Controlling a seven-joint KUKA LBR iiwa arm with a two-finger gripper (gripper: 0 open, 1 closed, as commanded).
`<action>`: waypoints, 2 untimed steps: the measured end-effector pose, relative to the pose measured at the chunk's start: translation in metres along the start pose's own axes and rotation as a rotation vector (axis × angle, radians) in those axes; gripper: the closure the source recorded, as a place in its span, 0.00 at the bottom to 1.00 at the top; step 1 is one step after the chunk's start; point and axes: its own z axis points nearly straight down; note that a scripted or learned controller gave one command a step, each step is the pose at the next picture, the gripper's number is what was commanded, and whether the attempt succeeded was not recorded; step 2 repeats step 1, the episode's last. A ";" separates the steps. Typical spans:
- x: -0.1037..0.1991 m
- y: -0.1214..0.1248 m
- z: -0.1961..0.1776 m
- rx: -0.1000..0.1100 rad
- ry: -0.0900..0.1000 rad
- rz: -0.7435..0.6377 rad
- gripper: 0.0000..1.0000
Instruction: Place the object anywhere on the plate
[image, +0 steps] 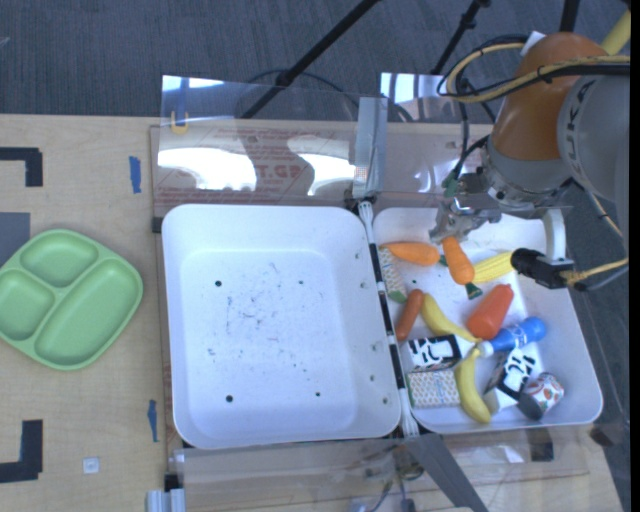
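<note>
I see pincer (455, 232) low in right bin (585, 345), fingers closed on upright carrot (459, 261), just beside second carrot (414, 254). Green plate (66, 297) far left on bench (70, 150).

The grey arm (590, 110) enters from the right at the upper part of the view, its orange band (540, 95) sitting directly above the wrist. The wrist angles downward and to the left. The gripper (458, 228) hangs low at the arm's end; from this slant the spacing of its tips cannot be made out.
</note>
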 end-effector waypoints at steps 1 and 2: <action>0.063 -0.024 0.000 0.003 0.001 -0.080 1.00; 0.063 -0.024 0.000 0.003 0.001 -0.080 1.00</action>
